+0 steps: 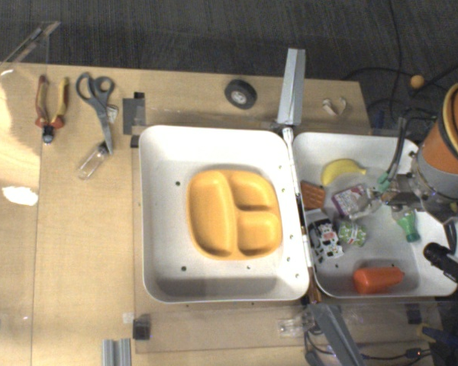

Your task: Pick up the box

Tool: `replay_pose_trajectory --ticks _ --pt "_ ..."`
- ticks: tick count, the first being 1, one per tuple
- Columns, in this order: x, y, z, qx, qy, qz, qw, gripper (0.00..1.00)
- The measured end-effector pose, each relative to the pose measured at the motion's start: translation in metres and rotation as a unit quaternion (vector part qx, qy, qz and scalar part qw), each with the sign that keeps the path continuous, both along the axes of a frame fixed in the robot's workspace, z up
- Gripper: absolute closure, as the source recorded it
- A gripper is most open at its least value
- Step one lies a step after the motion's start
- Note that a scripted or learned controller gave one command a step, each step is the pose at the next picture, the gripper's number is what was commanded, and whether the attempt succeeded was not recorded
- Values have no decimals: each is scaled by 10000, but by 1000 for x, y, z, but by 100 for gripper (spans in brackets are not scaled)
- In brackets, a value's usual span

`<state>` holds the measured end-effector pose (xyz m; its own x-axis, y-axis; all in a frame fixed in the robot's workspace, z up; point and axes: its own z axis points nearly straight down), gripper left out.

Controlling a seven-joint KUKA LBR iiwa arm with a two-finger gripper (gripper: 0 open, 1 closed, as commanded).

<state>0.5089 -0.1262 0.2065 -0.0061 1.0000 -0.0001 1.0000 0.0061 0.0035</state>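
The arm (pixel 452 147) is seen reaching in from 3 o'clock, wrist bent over the right bin (pixel 435 287). The gripper (pixel 390 193) is placed just above centre of that bin; whether it is spread or pressed together cannot be told.

Two bins are counted. In the left bin (pixel 160 204), one yellow tray (pixel 233 213) with three compartments is laid at centre. In the right bin, one brown packet (pixel 312 195) is at 9 o'clock, one black-and-white box (pixel 326 239) at 8, one banana (pixel 342 171) at 11, one purple packet (pixel 350 200) near centre, one orange-red block (pixel 378 278) at 6, and one green bottle (pixel 407 226) at 3.
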Motion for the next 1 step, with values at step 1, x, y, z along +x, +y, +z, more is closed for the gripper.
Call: replay_pose_trajectory --ticks 1 --pt "40 6 -111 -5 -22 344 9994 0"
